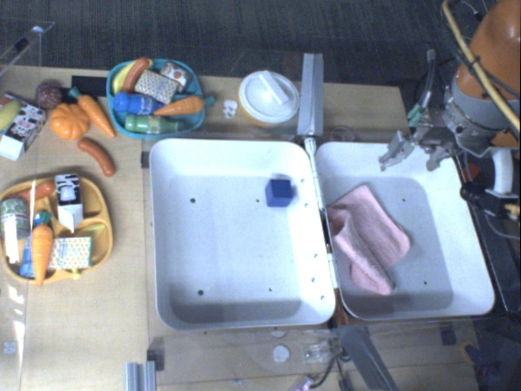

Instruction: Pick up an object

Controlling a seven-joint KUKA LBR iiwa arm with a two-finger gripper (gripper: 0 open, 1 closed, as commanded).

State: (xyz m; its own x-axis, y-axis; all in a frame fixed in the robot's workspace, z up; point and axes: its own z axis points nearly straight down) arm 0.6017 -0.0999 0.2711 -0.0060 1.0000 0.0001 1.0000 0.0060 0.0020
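Observation:
A small blue cube [279, 191] lies in the left bin [203, 300], toward its far right corner. A crumpled pink cloth [368, 236] rests in the right bin [456, 300], against its left wall. My gripper [414, 156] hangs over the far edge of the right bin, up and to the right of the cloth. It is open, its two fingers spread apart with nothing between them. It is well apart from both the cloth and the cube.
A metal divider post [308, 96] stands behind the seam between the bins. A white lidded bowl [268, 96] and a blue bowl of toy food [155, 96] sit behind the left bin. A yellow plate of toys [54, 228] and loose toy vegetables [81, 125] lie at left.

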